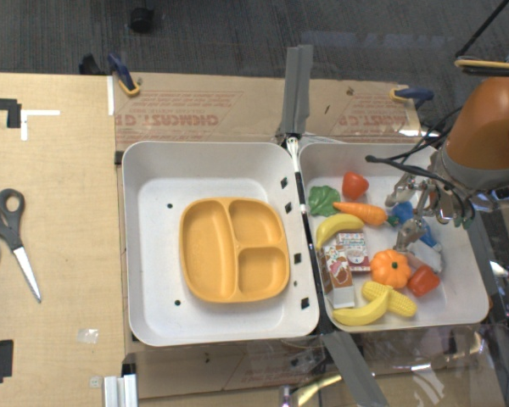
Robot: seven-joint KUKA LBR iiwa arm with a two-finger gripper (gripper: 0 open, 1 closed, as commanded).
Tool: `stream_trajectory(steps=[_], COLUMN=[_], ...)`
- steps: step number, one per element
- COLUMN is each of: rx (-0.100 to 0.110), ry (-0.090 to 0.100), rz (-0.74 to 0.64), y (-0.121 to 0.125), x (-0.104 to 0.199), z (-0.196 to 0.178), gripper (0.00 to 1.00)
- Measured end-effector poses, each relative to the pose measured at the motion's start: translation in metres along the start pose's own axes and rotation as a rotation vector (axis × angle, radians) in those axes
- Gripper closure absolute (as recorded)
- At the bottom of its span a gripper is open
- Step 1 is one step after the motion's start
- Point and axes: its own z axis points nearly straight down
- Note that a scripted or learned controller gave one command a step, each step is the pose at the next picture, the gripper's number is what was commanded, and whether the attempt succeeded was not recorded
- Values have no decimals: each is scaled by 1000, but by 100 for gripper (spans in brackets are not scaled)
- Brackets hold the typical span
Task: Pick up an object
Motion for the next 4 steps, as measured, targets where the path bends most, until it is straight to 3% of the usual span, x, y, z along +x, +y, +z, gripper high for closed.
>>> stream_trajectory(steps=[1, 2, 3, 4], rx=[0, 0, 0, 1], ry=[1, -1, 1, 2], rz=[54, 134, 253, 359], y=[15, 61, 104, 16], x=[19, -33, 4, 74], z=[1, 0, 0, 1], gripper=[0, 0, 0, 0])
